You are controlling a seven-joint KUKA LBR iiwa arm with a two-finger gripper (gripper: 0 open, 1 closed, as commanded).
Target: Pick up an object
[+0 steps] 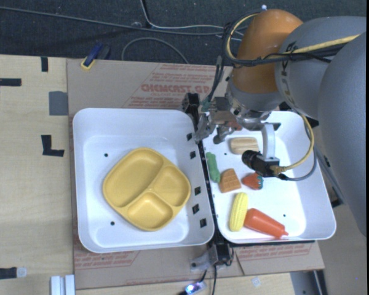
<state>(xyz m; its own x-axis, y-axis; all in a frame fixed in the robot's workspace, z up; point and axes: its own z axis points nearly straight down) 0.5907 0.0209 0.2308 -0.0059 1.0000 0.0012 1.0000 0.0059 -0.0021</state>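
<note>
- Two shallow white bins sit side by side on a sheet of cardboard (141, 88) that covers the middle of the tabletop (24, 165).
- The left bin (86, 183) holds a yellow divided plate (146, 188), lying slightly below the bin's centre. A bare white floor runs all round the plate, widest along the upper edge.
- The right bin (313, 217) holds the small toy foods, bunched in its left half against the wall shared with the left bin.
- A green pod (213, 167) lies just beside that shared wall, right of centre frame.
- A tan wedge (230, 180) touches the pod's right side.
- A corn cob (238, 211) lies below the wedge, nearly upright in the frame.
- An orange carrot (265, 223) sits beside the cob, its tip pointing toward the lower right, near the bin's lower edge.
- A pale bread roll (243, 144) lies in the upper part of the bin.
- A small red piece (252, 180) lies below the roll, partly under a black cable fitting.
- The gripper (218, 128) hangs over the upper left corner of the right bin, close to the shared wall; I cannot tell how far the fingers are parted, and nothing is visibly between them.
- The bin's right half is open white floor, though the grey arm (332, 72) overhangs it from the upper right.
</note>
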